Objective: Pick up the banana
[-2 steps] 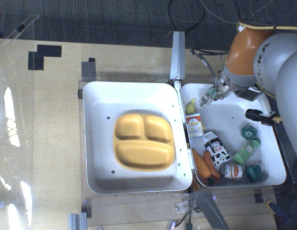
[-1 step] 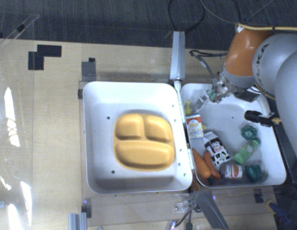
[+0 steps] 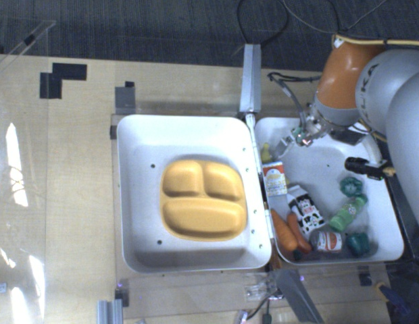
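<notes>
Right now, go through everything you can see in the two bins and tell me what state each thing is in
Yellow tray: upright, flat in the left bin, its compartments bare.
Carrot: lying at the right bin's front left.
Can: on its side.
Green bottle: lying down.
Small carton: flat by the divider.
Gripper: over the right bin's back; finger state unclear.
Banana: can't pick it out.

A pale wooden bench [image 3: 67,201] carries two shallow white bins touching side by side. The left bin [image 3: 138,248] sits near the centre; the right bin [image 3: 392,238] lies at its three o'clock. Black marker blocks [image 3: 61,78] rest toward ten o'clock.
</notes>
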`<move>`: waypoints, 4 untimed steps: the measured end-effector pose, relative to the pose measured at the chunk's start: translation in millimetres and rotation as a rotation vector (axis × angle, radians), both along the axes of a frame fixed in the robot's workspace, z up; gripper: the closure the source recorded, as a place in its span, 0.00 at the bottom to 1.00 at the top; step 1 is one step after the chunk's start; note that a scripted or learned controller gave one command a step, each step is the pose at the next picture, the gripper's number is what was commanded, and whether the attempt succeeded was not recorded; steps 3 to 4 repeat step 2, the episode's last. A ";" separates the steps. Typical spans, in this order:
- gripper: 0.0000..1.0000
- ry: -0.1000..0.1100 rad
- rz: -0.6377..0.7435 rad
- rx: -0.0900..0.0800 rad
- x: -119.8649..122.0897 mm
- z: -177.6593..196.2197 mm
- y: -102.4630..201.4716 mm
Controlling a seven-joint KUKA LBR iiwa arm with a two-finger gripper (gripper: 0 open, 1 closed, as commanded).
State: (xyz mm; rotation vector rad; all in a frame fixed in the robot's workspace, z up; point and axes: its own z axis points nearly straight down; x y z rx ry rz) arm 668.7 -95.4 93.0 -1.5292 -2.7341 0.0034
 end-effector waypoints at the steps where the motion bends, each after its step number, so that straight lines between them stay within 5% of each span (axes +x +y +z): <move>1: 0.00 0.001 0.025 -0.004 -0.6 -0.5 -0.3; 2: 0.00 0.014 0.408 -0.004 -5.0 -5.4 -13.7; 4: 0.00 0.014 0.408 -0.004 -5.0 -5.4 -13.7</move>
